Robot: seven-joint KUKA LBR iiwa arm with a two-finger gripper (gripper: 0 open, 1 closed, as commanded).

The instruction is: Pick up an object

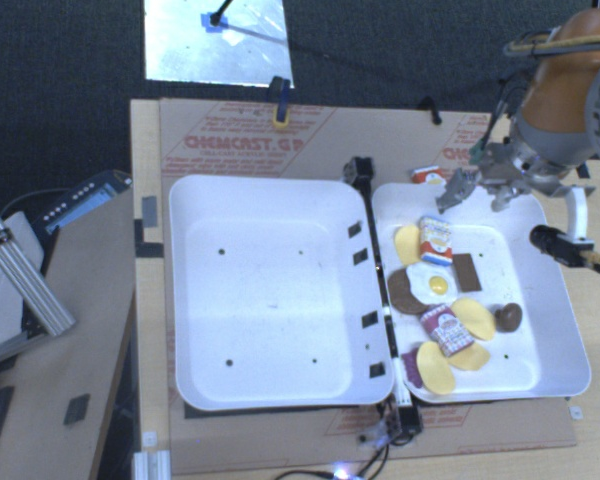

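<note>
The claw hangs over the far rim of the right bin, its two fingers spread apart with nothing between them; the grey arm with its orange band rises behind it toward the upper right. Just beyond the claw, to its left and outside the bin, a small red and white packet lies on the board. The objects to pick sit nearer the camera than the claw, gathered in the left half of the right bin. Closest below the left finger is a red, white and blue carton, with a pale yellow piece touching its left side. Further down come a fried egg, lapping over a brown round patty, and a dark brown square just to its right. Beyond those, still lower, lie a maroon packet, yellow slices around it, another yellow slice near the front rim, and a small brown round piece off to the right. The left bin lies well away to the claw's left.
</note>
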